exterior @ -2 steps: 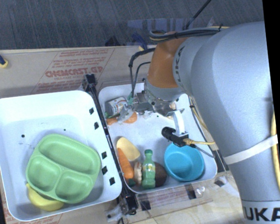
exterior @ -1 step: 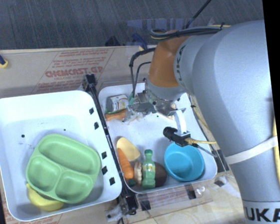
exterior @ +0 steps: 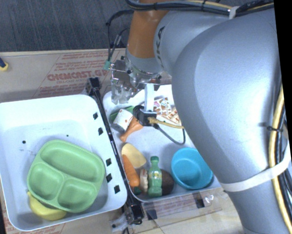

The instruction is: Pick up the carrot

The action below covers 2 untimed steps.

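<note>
The carrot (exterior: 130, 171), a slim orange stick, lies lengthwise against the left wall of the right bin (exterior: 188, 193), near its front. My gripper (exterior: 122, 94) hangs over the far left corner of that bin, well behind the carrot and apart from it. Just below the gripper lie a second orange wedge-shaped piece (exterior: 132, 127) and a small white and green item (exterior: 121, 117). Nothing shows held in the gripper.
Beside the carrot are a tan slice (exterior: 134, 154), a green bottle (exterior: 154, 177), a dark brown item (exterior: 167, 180) and a blue bowl (exterior: 190, 168). A patterned packet (exterior: 166, 112) lies at the back. The left bin (exterior: 10, 119) holds a green divided plate (exterior: 66, 174) over a yellow object (exterior: 45, 210).
</note>
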Motion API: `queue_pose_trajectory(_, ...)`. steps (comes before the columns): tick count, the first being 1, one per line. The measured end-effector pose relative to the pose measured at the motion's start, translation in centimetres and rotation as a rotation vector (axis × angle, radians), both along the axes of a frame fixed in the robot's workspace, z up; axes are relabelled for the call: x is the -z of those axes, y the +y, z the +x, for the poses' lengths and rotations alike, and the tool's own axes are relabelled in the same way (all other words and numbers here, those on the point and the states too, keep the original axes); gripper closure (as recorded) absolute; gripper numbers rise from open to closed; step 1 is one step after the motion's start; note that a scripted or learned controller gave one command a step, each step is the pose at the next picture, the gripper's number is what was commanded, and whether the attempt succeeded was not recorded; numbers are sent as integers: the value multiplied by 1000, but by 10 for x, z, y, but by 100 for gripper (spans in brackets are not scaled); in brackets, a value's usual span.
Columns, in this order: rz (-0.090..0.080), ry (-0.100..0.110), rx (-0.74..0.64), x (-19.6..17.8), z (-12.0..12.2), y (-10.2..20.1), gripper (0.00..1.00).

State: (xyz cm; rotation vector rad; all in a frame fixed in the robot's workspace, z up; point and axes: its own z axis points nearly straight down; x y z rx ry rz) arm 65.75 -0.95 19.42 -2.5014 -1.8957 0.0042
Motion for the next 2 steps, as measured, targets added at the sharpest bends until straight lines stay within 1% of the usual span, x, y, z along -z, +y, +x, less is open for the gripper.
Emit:
queue_pose_trajectory(1, -1, 4, -190, -57, -49, -12, 100)
queue_pose_trajectory(2, -1, 5, -24, -60, -19, 79, 100)
